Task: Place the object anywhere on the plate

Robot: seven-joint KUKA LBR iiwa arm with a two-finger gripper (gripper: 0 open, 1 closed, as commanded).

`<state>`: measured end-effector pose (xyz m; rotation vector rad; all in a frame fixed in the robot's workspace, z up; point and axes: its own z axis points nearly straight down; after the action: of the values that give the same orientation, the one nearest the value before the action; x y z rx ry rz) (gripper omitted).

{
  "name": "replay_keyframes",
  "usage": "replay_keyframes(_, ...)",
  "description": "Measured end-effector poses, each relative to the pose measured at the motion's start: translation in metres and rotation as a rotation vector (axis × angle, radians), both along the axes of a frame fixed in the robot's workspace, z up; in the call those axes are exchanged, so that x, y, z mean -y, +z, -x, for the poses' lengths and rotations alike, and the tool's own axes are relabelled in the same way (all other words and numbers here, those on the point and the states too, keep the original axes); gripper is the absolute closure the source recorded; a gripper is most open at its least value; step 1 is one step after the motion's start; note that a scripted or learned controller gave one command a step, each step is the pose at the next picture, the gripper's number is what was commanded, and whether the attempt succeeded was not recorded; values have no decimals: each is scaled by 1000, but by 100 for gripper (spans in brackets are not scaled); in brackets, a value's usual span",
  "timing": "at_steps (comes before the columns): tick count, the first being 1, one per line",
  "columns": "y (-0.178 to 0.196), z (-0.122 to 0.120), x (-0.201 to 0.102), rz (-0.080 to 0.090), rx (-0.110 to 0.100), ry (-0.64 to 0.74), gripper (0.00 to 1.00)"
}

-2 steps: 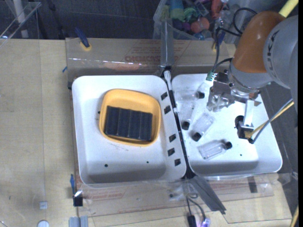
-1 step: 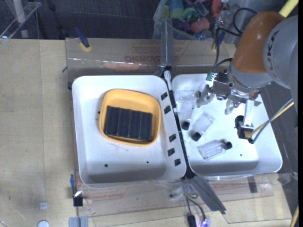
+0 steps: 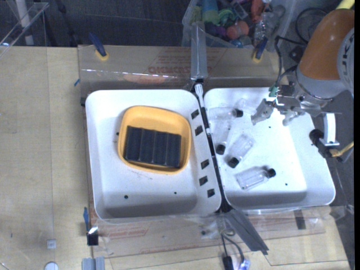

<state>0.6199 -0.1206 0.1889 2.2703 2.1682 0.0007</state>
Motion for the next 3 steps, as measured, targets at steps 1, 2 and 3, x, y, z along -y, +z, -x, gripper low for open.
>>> replay_keyframes(1, -3, 45, 54, -3, -3, 177, 0)
replay_keyframes(2, 5, 90, 65, -3, -3, 383, 0)
replay_keyframes(3, 12, 120, 54, -3, -3, 661, 0)
